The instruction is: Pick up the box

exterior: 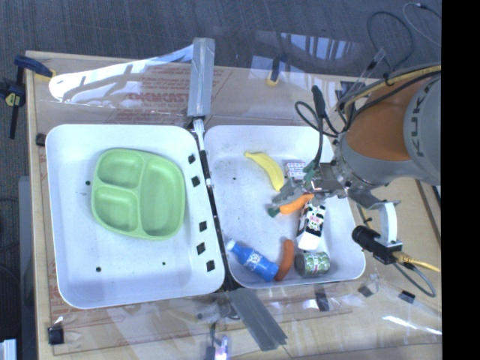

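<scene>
In the right bin [232, 156], a small box with a printed face [295, 169] lies just right of the banana [266, 167], partly covered by the arm's wrist. A white box-shaped carton with black patches [311, 227] lies a little nearer the front. My gripper [309, 186] hangs low over the bin between these two. It is right above the orange carrot [294, 205]. Black cables and the wrist body hide its tip. I see nothing lifted off the bin floor.
A blue bottle [251, 259], a brown sausage [286, 257] and a green can [313, 262] line the right bin's front wall. The left bin [64, 201] holds a green divided plate [140, 193]. A black ridge [204, 201] separates the bins.
</scene>
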`<state>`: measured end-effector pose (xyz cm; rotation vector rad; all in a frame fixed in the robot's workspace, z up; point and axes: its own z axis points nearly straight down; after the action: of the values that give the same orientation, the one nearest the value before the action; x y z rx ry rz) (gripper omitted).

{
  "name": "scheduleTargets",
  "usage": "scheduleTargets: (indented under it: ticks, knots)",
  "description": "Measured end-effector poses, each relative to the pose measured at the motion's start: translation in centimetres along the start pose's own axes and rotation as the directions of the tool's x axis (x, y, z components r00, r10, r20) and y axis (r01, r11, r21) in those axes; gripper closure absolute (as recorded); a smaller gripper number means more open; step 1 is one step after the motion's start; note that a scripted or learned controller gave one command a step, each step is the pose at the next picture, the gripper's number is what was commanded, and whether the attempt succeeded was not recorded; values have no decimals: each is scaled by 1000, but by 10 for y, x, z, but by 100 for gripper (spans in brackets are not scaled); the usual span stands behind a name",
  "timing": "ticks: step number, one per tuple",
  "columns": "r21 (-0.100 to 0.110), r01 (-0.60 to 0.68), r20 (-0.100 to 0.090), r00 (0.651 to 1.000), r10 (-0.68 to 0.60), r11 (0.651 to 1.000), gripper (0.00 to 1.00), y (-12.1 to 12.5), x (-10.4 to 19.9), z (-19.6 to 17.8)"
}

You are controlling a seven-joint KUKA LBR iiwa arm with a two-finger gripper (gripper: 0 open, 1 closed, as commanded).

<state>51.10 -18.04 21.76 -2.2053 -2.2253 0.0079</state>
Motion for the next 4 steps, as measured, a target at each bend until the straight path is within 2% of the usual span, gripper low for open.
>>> scheduleTargets:
  ticks: [1,2,3,4]
  knots:
    - [0,0,0,1000,0,1000,0,0,0,0]
    - [8,5,-2,1000,-5,1000,100,1,0,-6]
    - [-2,-19,1,1000,19,1000,100,25,8,127]
    - [-2,-21,1,1000,21,1000,0,24,8,127]
